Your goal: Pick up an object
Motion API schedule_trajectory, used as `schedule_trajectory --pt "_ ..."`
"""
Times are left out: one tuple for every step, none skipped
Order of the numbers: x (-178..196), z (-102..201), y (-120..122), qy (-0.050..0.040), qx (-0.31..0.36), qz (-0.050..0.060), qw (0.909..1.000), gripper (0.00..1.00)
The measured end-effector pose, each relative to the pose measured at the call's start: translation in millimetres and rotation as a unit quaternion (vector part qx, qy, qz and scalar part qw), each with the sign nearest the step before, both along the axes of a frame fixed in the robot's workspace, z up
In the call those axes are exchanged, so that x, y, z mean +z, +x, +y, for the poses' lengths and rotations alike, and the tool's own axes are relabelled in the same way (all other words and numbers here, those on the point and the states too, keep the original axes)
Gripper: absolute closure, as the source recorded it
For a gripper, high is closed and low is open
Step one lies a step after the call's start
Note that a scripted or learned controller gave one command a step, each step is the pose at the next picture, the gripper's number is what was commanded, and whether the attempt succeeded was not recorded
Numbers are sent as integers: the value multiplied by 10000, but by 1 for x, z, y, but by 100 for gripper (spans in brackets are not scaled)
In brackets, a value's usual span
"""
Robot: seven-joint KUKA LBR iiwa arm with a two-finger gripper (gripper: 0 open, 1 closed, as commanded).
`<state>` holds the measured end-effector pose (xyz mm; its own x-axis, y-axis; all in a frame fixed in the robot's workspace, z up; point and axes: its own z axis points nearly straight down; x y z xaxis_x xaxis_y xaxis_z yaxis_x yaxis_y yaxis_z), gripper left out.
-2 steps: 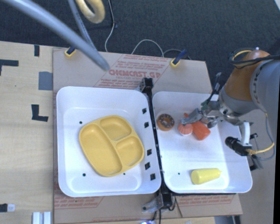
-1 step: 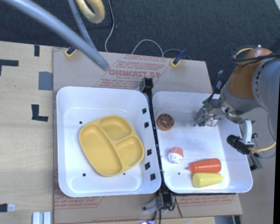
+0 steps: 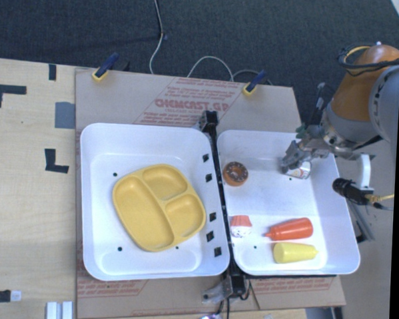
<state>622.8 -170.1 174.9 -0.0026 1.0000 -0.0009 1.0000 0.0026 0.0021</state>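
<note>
Small white object (image 3: 301, 170) at the right bin's (image 3: 344, 260) upper right, gripper (image 3: 294, 160) just over it, finger state unclear, donut (image 3: 235, 173), orange carrot (image 3: 291, 228), yellow piece (image 3: 294, 252) below, yellow tray (image 3: 158, 206) at centre left.

This is a robotics lab or test cell, not a home or kitchen; a grey industrial arm (image 3: 380, 91) with an orange band reaches in over a bench (image 3: 27, 140) of pale wood; two shallow white bins (image 3: 91, 183) sit side by side on a sheet of printed cardboard (image 3: 189, 101), held at its far edge by two blue and yellow clamps (image 3: 105, 66); black tape marks (image 3: 52, 161) are stuck to the bench top; a thin cable (image 3: 156, 26) runs across dark carpet (image 3: 73, 15) beyond; the bins hold toy food, a plastic doughnut (image 3: 235, 173), a carrot (image 3: 290, 228) and a yellow divided plate (image 3: 158, 206), props rather than real kitchenware
</note>
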Motion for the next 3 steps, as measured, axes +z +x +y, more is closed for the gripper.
schedule_trajectory --pt "38 1 1 1 -4 -4 10000 100" --pt "36 48 -3 7 10 19 10000 100" --pt "35 94 8 10 16 16 10000 100"
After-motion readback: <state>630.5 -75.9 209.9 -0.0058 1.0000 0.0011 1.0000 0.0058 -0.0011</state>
